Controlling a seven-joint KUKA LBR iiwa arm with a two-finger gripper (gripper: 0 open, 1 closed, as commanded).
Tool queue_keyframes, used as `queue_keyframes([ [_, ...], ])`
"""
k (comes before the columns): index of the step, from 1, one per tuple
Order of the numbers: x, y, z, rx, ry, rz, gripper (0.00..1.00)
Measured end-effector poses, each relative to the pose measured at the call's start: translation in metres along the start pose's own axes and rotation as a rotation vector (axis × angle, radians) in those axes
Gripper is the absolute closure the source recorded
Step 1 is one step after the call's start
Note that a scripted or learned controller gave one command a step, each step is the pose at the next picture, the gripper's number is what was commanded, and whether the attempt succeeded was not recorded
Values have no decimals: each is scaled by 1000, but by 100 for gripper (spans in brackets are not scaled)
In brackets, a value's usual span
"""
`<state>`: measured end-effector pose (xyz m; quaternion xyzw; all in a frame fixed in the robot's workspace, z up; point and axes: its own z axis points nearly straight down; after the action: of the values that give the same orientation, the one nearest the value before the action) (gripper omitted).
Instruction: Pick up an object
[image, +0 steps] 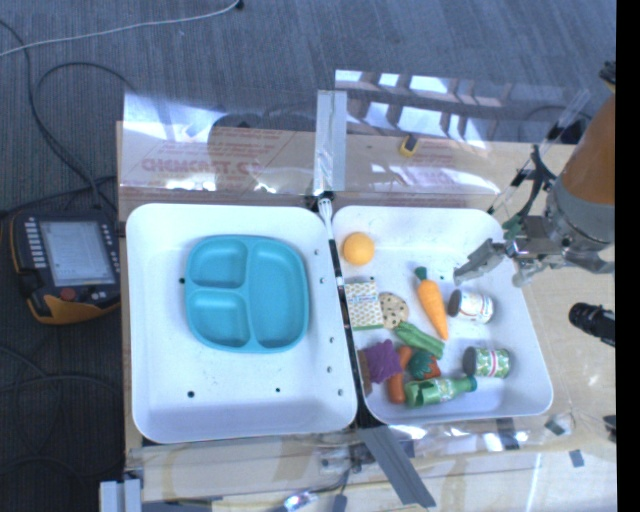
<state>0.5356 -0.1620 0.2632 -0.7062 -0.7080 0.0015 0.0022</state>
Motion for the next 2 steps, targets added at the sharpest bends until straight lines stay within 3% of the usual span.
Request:
queue_keyframes([
  [1,21,29,130,1,1,-100,0],
  [2,14,35,143,-28,4,-38,0],
])
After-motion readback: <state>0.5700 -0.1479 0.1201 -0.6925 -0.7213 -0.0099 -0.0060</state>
